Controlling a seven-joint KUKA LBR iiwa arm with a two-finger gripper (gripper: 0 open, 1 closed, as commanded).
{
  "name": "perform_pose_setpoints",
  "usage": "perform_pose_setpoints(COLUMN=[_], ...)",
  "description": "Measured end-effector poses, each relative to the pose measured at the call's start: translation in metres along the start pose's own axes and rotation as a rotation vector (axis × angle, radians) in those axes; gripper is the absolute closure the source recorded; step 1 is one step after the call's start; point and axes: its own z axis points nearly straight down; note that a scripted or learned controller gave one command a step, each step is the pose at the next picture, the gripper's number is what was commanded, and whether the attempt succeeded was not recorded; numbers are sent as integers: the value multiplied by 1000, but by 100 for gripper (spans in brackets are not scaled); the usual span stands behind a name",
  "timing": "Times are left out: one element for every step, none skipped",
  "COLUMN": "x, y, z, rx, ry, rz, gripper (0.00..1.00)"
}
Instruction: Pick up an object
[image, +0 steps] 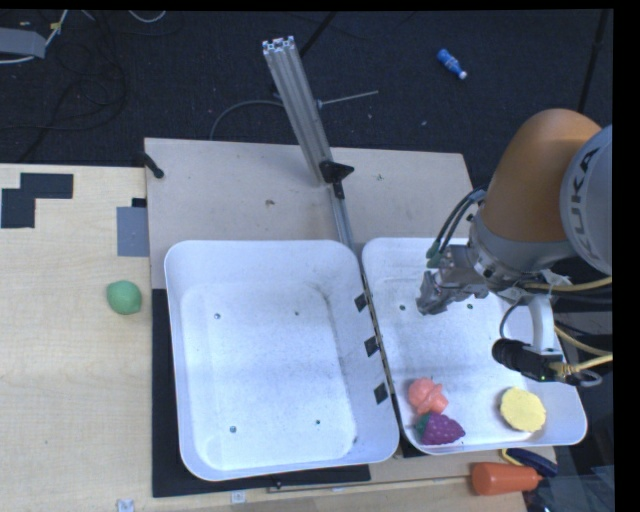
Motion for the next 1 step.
perform_pose_setpoints(x=[53], y=[-3], z=[3], rx=[-1], ry=[0], rz=[-1], gripper=[100])
